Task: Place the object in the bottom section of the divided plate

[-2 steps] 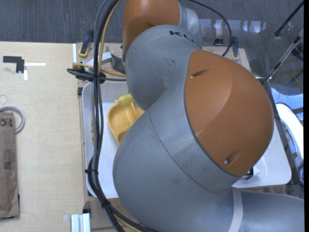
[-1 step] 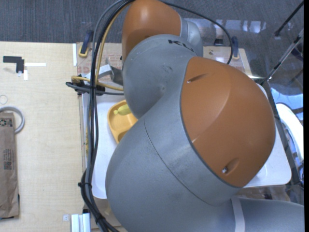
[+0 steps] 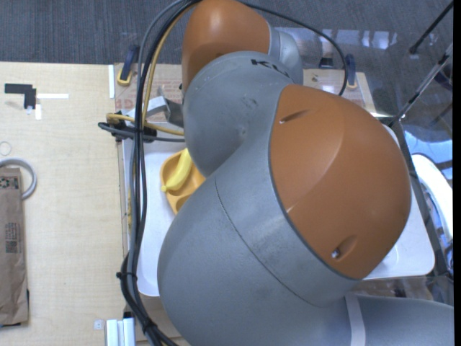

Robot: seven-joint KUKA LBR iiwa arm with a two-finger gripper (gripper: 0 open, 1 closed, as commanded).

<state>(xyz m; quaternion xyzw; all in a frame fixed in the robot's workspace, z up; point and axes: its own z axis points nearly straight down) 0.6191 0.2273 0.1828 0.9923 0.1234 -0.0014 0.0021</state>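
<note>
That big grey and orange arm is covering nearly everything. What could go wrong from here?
1. The arm hides most of the white bin, so nobody can check from this view where an object would land.
2. A yellow object peeks out at the arm's edge; a sweep could knock it.
3. The black and yellow cables run close along the arm and might snag.

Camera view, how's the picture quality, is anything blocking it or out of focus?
Camera view: the arm sits close to the lens, looks slightly soft and covers most of the bin; lighting is even, with glare at the right edge; a yellow object peeks out beside the arm.
</note>
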